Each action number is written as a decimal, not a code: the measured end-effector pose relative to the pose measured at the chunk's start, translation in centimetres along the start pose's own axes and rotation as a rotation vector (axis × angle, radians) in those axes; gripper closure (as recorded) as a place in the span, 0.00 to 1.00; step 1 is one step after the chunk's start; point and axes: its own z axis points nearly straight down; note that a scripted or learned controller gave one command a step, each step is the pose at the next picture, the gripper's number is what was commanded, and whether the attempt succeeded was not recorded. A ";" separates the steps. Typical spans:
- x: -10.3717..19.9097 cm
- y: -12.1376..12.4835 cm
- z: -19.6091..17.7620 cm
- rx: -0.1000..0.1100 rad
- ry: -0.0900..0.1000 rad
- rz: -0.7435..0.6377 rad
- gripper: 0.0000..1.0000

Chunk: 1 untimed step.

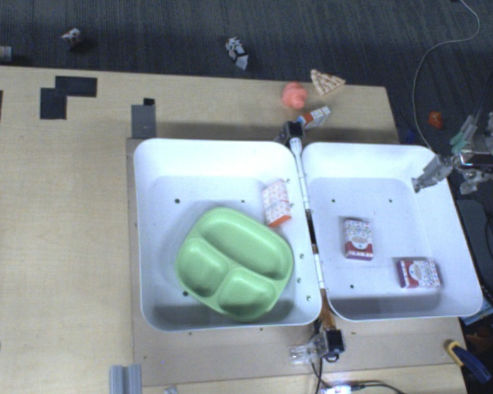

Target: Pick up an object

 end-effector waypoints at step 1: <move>1.0 -1.3 10.8 0.002 0.000 0.002 0.00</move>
